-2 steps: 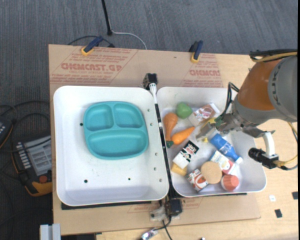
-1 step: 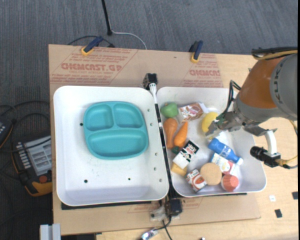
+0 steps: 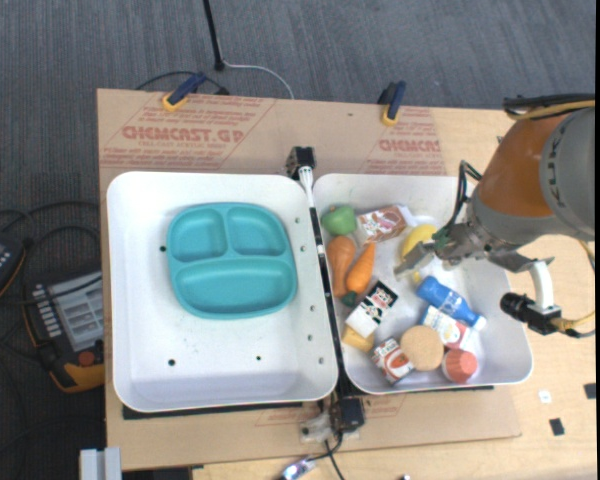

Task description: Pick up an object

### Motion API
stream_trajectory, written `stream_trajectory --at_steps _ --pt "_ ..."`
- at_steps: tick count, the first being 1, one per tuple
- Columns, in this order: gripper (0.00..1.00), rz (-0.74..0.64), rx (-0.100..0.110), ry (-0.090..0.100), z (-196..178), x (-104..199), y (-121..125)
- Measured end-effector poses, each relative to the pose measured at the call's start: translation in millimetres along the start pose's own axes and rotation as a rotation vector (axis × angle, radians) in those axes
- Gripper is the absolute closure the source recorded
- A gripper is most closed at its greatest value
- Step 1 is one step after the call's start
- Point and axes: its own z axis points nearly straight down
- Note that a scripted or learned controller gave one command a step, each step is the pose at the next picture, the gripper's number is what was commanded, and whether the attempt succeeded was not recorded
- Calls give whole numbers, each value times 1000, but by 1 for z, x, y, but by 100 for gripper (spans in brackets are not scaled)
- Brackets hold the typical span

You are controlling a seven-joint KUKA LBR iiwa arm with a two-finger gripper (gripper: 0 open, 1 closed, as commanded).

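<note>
Red ball (image 3: 460, 365) and round cookie (image 3: 421, 347) in the right bin (image 3: 510, 363), my pincer (image 3: 417, 257) above the banana (image 3: 417, 237), its grip state unclear.

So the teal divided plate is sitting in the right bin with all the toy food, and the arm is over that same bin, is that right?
Not quite. The camera view shows the teal divided plate in the left bin, by itself. The toy food lies in the right bin, and the arm's gripper is over that bin.
</note>
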Motion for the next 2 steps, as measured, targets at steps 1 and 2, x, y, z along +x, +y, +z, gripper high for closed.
stream_trajectory --at_steps 1,2 --pt "0 -439 4 5 21 27 56" --pt "0 -344 54 18 22 35 83"
